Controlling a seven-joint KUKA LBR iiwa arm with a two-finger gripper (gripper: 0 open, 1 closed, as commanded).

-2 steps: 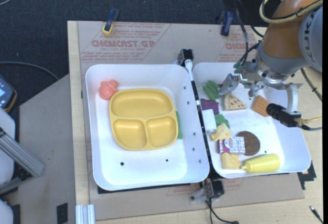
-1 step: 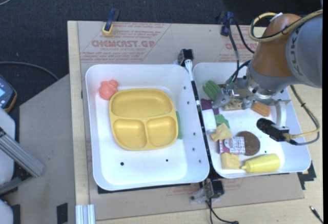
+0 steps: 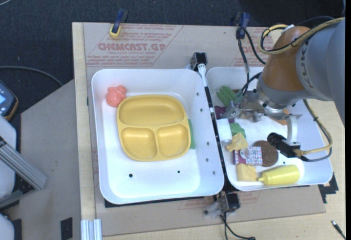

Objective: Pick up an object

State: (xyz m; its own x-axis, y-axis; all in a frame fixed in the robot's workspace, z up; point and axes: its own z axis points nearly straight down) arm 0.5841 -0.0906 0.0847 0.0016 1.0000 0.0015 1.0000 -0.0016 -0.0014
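Note:
My gripper (image 3: 239, 111) hangs low over the left half of the right bin (image 3: 321, 137), with the grey arm and its orange band (image 3: 282, 66) above it. It sits just right of a green leafy toy (image 3: 226, 94) and a small purple piece (image 3: 220, 112). Below it lie a crumpled yellow piece (image 3: 237, 141), a red-and-white packet (image 3: 254, 154), a brown disc (image 3: 269, 152), a yellow block (image 3: 246, 172) and a yellow squeeze bottle (image 3: 281, 174). I see nothing clearly held.
The left bin (image 3: 104, 167) holds a yellow divided plate (image 3: 153, 126) with a green edge (image 3: 191, 134) poking out at its right side, and a pink toy (image 3: 115, 95) in the far left corner. Cables (image 3: 307, 151) trail across the right bin.

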